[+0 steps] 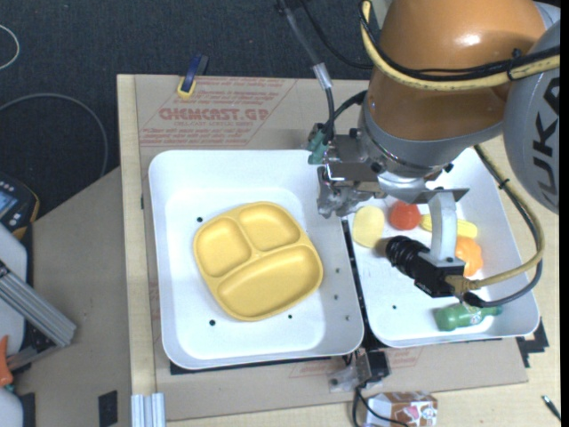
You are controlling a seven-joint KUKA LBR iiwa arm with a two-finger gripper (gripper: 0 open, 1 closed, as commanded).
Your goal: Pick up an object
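Observation:
My gripper point(340, 194) hangs low over the divider between the two bins, at the right bin's back left corner. Just to its right in the right bin point(396, 323) lies a pale yellow rounded piece point(367, 226), with a small red piece point(404, 214) beside it. Further right are a yellow piece point(464, 230) and an orange piece point(472, 254), and a green piece point(459, 315) lies near the front edge. The arm's large orange and grey body hides the back of the right bin. Nothing shows held in the gripper.
A yellow divided plate point(258, 260) lies in the middle of the left bin point(169, 238). A blue and yellow clip point(189, 76) sits on the cardboard behind the bins. Cables trail over the back of the bench.

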